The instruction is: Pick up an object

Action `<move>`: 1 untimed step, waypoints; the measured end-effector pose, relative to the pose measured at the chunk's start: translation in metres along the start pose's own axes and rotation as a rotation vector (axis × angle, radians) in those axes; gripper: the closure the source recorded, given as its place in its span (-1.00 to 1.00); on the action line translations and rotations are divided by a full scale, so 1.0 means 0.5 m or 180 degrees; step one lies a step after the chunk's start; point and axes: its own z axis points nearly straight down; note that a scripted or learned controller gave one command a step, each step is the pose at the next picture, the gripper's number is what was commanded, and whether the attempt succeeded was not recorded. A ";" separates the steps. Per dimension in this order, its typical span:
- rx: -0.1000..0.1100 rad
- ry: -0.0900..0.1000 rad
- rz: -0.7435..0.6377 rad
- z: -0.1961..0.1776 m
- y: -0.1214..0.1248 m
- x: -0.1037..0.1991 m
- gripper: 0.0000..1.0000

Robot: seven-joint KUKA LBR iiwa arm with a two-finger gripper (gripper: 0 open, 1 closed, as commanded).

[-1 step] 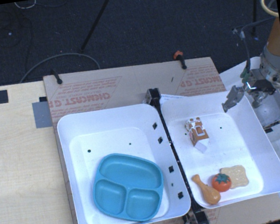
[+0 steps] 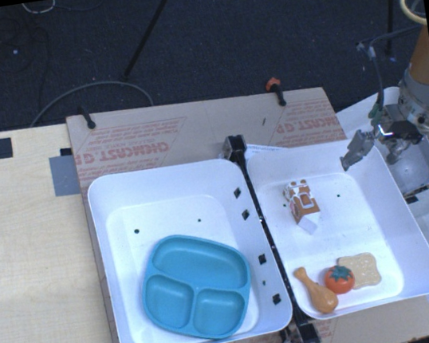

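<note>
The right bin (image 2: 393, 203) holds several small items. A brown and white toy block (image 2: 301, 198) lies near its middle, with a small white cube (image 2: 309, 225) just below it. Along the front edge, from left to right, lie a tan drumstick (image 2: 317, 290), a red tomato (image 2: 338, 279) and a slice of toast (image 2: 364, 268). My gripper (image 2: 375, 149) hangs over the bin's far right corner, above and right of the toy block. It is open, with nothing between its fingers.
The left bin (image 2: 115, 206) holds a blue divided plate (image 2: 196, 286). A black divider (image 2: 258, 232) separates the two bins. Cardboard (image 2: 192, 134) lies under the bins, and a pale wooden bench top (image 2: 28, 269) spreads to the left.
</note>
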 end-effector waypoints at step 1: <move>0.0022 0.0007 0.0002 0.128 -0.006 0.002 -1.00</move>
